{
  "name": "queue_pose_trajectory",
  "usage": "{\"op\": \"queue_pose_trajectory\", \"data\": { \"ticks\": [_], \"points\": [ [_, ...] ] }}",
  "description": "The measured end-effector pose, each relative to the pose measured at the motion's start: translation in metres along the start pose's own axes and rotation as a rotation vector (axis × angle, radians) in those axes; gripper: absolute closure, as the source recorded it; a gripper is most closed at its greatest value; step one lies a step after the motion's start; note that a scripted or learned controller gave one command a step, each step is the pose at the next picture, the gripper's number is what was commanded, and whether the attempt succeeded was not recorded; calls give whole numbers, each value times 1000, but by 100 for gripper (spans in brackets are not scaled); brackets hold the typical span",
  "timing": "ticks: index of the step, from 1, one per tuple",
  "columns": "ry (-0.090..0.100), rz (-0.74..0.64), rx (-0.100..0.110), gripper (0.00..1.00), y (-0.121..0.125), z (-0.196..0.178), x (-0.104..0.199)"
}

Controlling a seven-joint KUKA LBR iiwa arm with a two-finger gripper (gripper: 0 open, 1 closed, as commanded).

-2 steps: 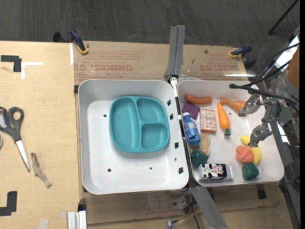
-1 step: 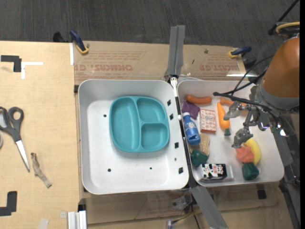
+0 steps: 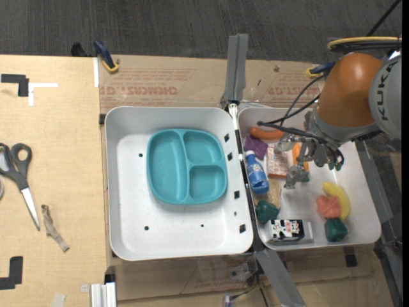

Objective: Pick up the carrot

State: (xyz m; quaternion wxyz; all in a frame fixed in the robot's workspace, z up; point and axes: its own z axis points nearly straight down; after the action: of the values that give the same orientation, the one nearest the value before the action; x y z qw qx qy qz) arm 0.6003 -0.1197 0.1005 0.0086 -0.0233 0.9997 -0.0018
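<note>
While the claw (image 3: 298, 171) hangs over the right bin (image 3: 364, 190) clamped on the carrot (image 3: 299, 155), a teal plate (image 3: 187, 165) lies in the left bin (image 3: 128, 190).

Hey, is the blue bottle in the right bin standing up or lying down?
Lying down. The blue bottle rests on its side along the right bin's left wall, white cap end toward the back.

One fixed overhead camera, slanted down over both bins (image 3: 128, 190).
</note>
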Motion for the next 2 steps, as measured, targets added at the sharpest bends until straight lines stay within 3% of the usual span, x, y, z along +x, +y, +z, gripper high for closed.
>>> {"op": "queue_pose_trajectory", "data": {
  "ticks": [1, 2],
  "points": [
    [-9, -3, 2, 100, 1, -12, -3],
    [12, 30, -3, 100, -29, -157, 18]
  ]
}}
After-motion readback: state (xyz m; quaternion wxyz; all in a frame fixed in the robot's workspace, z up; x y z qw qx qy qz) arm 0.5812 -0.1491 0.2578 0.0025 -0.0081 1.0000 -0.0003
